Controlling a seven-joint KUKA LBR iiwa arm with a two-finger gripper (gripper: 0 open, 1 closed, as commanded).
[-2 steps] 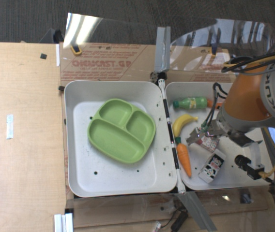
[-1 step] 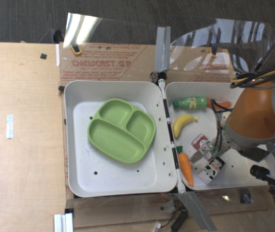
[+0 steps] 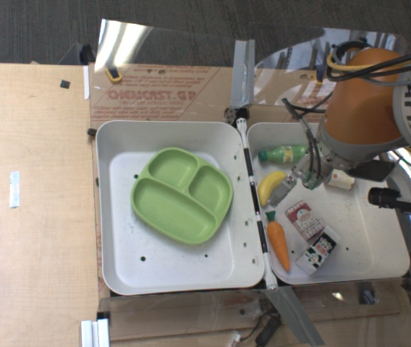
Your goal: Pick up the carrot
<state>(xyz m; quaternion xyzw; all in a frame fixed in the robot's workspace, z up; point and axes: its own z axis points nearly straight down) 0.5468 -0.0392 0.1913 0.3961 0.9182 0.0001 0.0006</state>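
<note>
The carrot (image 3: 278,243), orange with a green top, lies in the right bin (image 3: 368,266) near its front left corner, along the wall between the two bins. My gripper (image 3: 299,184) hangs over the middle left of that bin, above and behind the carrot, right beside the banana (image 3: 269,186). Its fingers stand open with nothing between them. A clear gap separates the gripper from the carrot.
The right bin also holds a green bottle (image 3: 284,153) at the back, a red and white carton (image 3: 304,219), a black and white box (image 3: 318,251) next to the carrot, and a small white piece (image 3: 341,181). A green divided plate (image 3: 182,194) lies in the left bin (image 3: 119,259).
</note>
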